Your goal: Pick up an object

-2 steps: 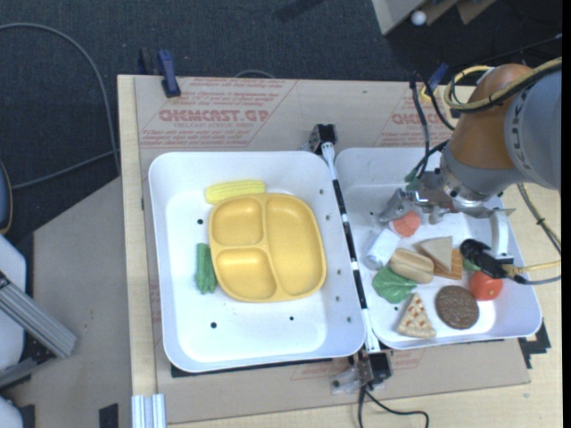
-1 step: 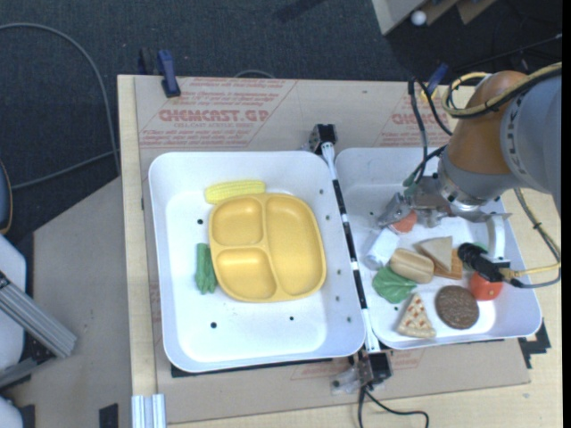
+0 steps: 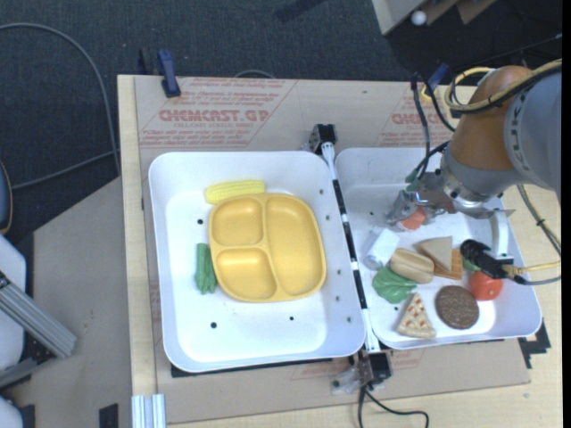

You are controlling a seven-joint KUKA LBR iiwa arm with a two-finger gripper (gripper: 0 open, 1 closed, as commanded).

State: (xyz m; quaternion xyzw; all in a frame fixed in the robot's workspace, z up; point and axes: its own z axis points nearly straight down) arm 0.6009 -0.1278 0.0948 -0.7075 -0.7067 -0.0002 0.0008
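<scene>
My gripper is low in the right bin, near its back left part, with the grey arm reaching in from the right. A small red-orange piece lies right under the gripper's tip, partly hidden by it. In front of it are a white block, a hot dog bun, a bread slice, a green leaf, a pizza slice, a brown round patty and a red tomato.
The left bin holds a yellow divided plate, a corn cob behind it and a green pea pod to its left. A ridge separates the two bins.
</scene>
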